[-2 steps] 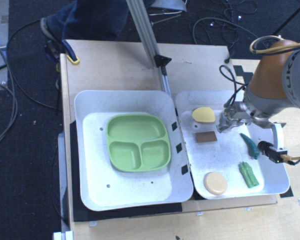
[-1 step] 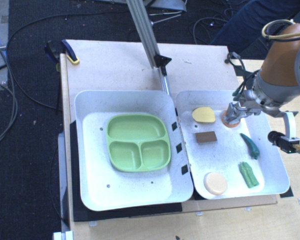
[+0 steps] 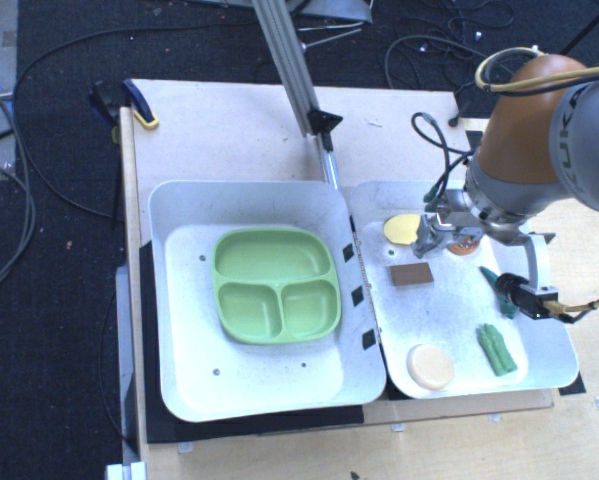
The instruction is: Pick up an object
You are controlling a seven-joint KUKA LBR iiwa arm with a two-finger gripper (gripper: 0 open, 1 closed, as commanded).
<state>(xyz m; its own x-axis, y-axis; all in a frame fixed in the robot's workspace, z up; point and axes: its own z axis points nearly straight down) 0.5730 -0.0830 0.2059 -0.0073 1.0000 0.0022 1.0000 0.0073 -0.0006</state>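
**Step in hand.** Approach to a pick in the right-hand bin (image 3: 449, 313). The judged target is the yellow piece (image 3: 401, 230), which lies near that bin's far left corner. The tool (image 3: 431, 236) stands just beside it, on the side toward the bin's middle. Contact between the two cannot be confirmed.

**Doing it well.**
- The tool appears offset from the yellow piece rather than centred on it. A small shift toward the bin's left wall is advised before any closing.
- The piece looks low and rounded, so it is likely to slip. The tool should go down close to the bin floor and grip across the widest part.
- The left wall is near, so the shift should stop short of it.
- The brown block (image 3: 411, 274) lies just toward the near edge from the yellow piece, apart from it. The orange piece (image 3: 463, 247) lies partly under the wrist. Neither should be caught in the grasp.
- Lift straight up, and count the pick good only if the piece is seen held.

**Other contents.** The cream disc (image 3: 430, 366) and the green piece (image 3: 496, 349) lie along the near edge, well apart from the tool. The left bin (image 3: 179, 268) holds a green tray (image 3: 277, 284).

**Pose.** The arm (image 3: 534, 118) comes in over the right bin's far right corner. The wrist is bent downward and the tool is low over the bin floor, in the far half. It cannot be told whether the tool is released or clenched. Nothing is seen grasped.
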